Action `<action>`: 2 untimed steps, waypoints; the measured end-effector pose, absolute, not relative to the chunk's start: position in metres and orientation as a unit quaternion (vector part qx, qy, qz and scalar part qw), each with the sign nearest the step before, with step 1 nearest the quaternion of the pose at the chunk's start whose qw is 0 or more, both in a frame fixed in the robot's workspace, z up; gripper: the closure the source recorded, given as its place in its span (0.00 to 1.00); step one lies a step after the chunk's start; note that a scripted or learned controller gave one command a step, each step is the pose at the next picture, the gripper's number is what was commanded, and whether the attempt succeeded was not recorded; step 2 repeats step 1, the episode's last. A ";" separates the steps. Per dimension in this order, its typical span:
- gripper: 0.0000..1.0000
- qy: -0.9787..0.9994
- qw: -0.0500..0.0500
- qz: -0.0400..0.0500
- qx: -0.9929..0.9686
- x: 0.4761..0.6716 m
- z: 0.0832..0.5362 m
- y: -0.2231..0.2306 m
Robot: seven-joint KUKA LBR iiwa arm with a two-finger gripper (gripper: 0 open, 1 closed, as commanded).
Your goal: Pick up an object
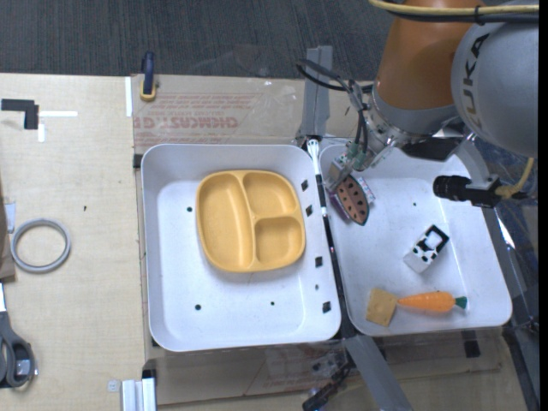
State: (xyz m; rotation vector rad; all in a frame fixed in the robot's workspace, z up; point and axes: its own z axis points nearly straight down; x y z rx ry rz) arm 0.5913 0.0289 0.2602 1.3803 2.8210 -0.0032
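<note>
While the gripper point(353, 163) hangs over the right bin point(479, 311), it pinches a brown perforated object point(353, 200).

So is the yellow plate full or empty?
Empty. The yellow plate sits in the left bin, and all three of its sections show bare yellow bottoms with nothing lying in them.

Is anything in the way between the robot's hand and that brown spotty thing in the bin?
Nothing visible. The gripper hangs in the right white bin, right above the brown spotted oval object, with no other object between them. The orange toy carrot lies apart, near the front.
</note>
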 end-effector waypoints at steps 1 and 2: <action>1.00 0.789 0.000 -0.002 0.615 0.582 0.305 0.052; 1.00 0.789 0.000 -0.002 0.615 0.582 0.305 0.052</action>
